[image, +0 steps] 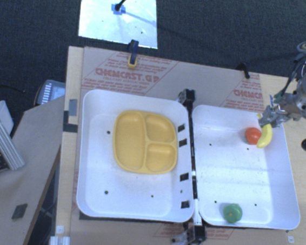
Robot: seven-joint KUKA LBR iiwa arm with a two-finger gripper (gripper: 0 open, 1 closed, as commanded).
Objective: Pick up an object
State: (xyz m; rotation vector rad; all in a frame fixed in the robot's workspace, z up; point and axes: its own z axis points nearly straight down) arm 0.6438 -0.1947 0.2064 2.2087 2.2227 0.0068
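Arm: reaching in from the right at the upper right, wrist hanging over the far right corner of the right bin (278, 176).
Claw (269, 118): pointing down at the bin's far edge; whether open or closed cannot be told.
Banana (265, 135): lying just below the claw, its top end seeming to be touching it.
Tomato (252, 136): sitting against the banana's left side.
Green ball (232, 212): resting near the bin's front edge, well apart.
Yellow divided plate (145, 142): lying in the left bin (94, 194).

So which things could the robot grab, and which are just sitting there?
For grabbing:
- yellow banana, right under the pincer
- orange-red ball beside the banana
- green ball near the right bin's front edge

Just lying about:
- yellow divided plate in the left bin
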